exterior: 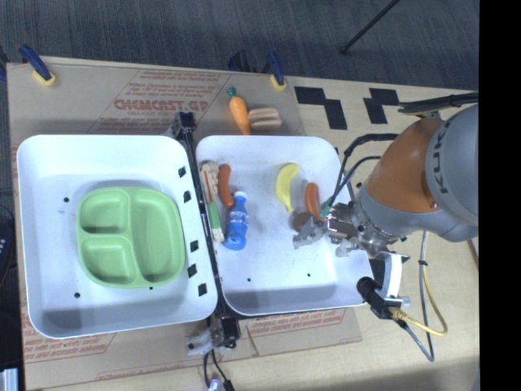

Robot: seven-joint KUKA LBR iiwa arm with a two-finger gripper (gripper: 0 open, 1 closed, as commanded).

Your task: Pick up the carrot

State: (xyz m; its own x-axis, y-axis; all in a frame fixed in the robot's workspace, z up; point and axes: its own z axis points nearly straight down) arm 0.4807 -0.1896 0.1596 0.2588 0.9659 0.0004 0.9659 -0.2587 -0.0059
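The carrot [238, 112] lies on the table [146, 96], outside both bins, just past the 12 o'clock rim of the right bin [269, 287] and close to that bin's 11 o'clock corner. Its long axis runs nearly 12 to 6, tipped a little toward 11 and 5, with the green top at the 11 o'clock end and the orange point aimed back at the bin rim. Just beside it at 3 o'clock sits a small tan bun [265, 120], close enough that I cannot tell whether the two touch.

Inside the right bin, a reddish sausage [224, 183] lies along the 9 o'clock wall with a blue bottle [236, 222] just at its 5 o'clock. A yellow banana [285, 186] and a second orange-red sausage [312, 198] lie near the bin's middle. The left bin [41, 177] holds a green divided plate [130, 236].

The jaws are low in the right bin, at the 6 o'clock end of the second sausage and close to it. Whether they are spread or pressed together I cannot tell, and nothing can be seen held between them. From the jaws the carrot lies well apart at about 11 o'clock, over the far rim. I judge the grasp not yet begun: the arm [407, 177] would have to lift clear of the bin, cross the rim, and close across the carrot's short 9-to-3 width, with the bun crowding the 3 o'clock side.
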